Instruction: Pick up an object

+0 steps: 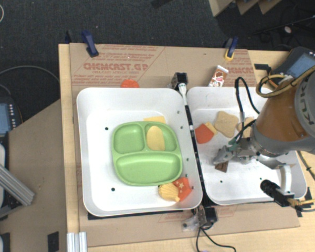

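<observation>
Descent onto a target looks like the step in hand. The hand [227, 155] sits low in the right bin [241, 193], across the bin wall from the green divided plate [146, 161] and about level with that plate's large lower compartment. From this slant I cannot tell whether the hand is apart or together, and nothing is seen clamped in it. A small brown piece [221, 166] lies just at its tip, on the side facing the plate, and is probably the object being tried for. Higher in the view than the hand, an orange-red piece [203, 134] lies nearest the plate, with a tan slice [226, 123] just beyond it.

To do this well, the hand should, in my judgement, centre over the brown piece rather than beside it. It should come straight down close to the bin floor, close fully, then lift vertically. The piece looks small and flat, so a glancing close may only nudge it aside. The orange-red piece is near but apart, so it should not interfere.
</observation>
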You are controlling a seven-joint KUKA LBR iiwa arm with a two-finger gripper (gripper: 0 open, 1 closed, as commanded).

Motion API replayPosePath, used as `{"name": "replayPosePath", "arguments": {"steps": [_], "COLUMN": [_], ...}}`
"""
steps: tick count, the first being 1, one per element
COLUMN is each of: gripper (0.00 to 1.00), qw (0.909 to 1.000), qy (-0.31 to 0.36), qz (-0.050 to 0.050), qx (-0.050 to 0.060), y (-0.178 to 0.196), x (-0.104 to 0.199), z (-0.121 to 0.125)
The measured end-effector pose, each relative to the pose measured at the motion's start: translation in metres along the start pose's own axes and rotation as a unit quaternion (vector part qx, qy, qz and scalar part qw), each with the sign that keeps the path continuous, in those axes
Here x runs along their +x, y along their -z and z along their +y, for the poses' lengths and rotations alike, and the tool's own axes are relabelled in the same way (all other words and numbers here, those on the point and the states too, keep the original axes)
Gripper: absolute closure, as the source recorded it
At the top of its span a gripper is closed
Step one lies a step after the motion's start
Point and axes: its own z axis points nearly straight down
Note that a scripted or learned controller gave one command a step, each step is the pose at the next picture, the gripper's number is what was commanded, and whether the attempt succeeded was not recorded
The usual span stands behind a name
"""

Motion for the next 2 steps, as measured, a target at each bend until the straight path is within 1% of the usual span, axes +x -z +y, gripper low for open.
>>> {"name": "replayPosePath", "arguments": {"steps": [1,2], "gripper": [1.00,1.00], "qw": [1.0000,1.0000], "qy": [0.000,0.005], "qz": [0.000,0.001], "qx": [-0.002,-0.007], "y": [0.010,0.106], "x": [0.001,0.076], "z": [0.001,0.012]}}
